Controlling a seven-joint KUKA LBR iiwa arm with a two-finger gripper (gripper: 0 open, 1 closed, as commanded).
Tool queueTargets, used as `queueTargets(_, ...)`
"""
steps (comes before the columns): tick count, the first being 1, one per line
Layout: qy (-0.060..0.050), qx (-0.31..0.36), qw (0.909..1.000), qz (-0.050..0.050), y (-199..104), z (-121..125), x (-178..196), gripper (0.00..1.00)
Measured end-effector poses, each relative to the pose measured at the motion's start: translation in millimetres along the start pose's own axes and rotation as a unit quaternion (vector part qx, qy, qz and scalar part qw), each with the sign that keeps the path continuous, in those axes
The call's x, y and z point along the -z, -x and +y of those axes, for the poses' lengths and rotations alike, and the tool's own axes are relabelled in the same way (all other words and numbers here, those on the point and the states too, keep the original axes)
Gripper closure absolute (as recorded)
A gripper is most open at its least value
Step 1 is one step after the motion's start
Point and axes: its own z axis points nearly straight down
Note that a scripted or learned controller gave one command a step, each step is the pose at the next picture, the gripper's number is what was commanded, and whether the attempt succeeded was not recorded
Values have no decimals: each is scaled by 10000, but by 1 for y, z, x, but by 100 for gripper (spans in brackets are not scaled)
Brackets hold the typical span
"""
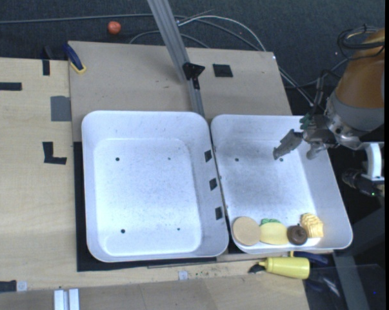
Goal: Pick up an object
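Yellow ridged toy, beside brown ball

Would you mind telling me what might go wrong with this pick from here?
1. The pincer hangs over the right bin's upper half, while the toys lie along its bottom edge, so a straight descent would likely close on nothing.
2. The toys are packed tightly against the wall, so fingers may jam or grab two.

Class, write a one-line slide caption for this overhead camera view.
Tool poised over the right bin, apart from the small objects clustered along its near wall.
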Motion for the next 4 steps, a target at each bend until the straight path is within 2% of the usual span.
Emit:
queueTargets(1,1,3,10000,1,0,0,10,100)
queueTargets(2,28,24,10000,2,-58,20,75,100)
queueTargets(3,-24,4,10000,0,-70,50,19,100)
queueTargets(4,7,5,10000,-1,-86,72,37,100)
